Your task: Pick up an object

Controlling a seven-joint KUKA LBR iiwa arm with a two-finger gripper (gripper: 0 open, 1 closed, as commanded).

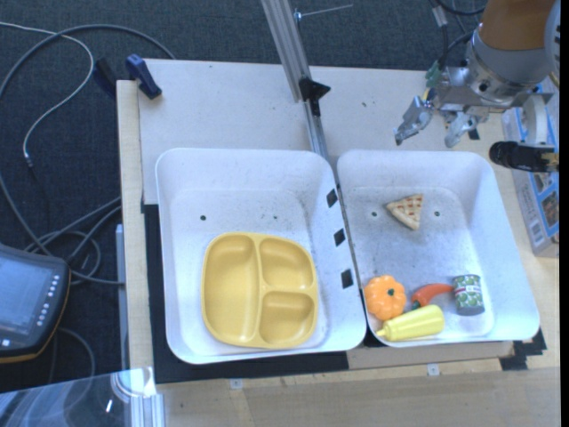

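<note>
My gripper (434,128) hangs open above the far rim of the right bin (498,194), with nothing between its fingers. In that bin lie a tan waffle-like wedge (405,210) near the far middle, an orange pumpkin (385,296), a yellow corn cob (413,324), a red-orange chili (432,292) and a small green can (468,294) along the near side. The wedge is the closest object, well below and slightly left of the gripper.
The left bin (178,194) holds a yellow divided plate (260,288). A metal pole (286,25) rises between the bins at the back. A blue clamp (142,76) sits at the bench's far left corner. Cables and a tablet (27,301) lie on the floor at left.
</note>
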